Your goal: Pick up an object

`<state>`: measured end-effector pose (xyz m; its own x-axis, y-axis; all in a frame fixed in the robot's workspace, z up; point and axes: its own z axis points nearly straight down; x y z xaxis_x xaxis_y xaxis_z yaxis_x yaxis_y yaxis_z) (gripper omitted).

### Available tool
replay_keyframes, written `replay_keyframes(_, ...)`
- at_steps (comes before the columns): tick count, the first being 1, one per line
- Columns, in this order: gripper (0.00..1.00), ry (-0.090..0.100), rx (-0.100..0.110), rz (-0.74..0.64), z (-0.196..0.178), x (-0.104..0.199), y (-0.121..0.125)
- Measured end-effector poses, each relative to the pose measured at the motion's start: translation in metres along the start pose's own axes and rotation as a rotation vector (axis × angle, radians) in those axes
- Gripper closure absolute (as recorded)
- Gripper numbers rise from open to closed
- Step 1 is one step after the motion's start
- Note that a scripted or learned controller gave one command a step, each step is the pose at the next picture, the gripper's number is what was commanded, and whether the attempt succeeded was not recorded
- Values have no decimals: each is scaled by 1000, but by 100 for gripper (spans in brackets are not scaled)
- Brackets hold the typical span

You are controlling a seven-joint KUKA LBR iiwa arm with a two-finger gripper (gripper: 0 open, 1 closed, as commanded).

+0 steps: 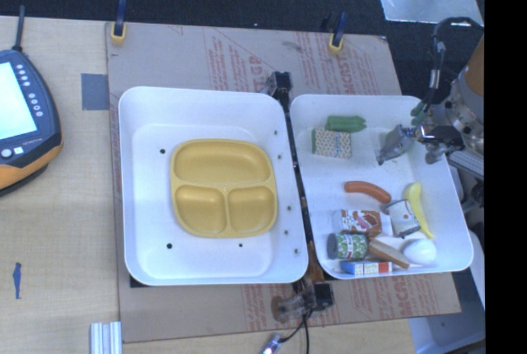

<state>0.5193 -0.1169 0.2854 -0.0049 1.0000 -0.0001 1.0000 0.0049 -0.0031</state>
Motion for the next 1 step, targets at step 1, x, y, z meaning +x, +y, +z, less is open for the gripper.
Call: replay_keyframes(1, 0, -1, 4, -1, 122, -7, 23)
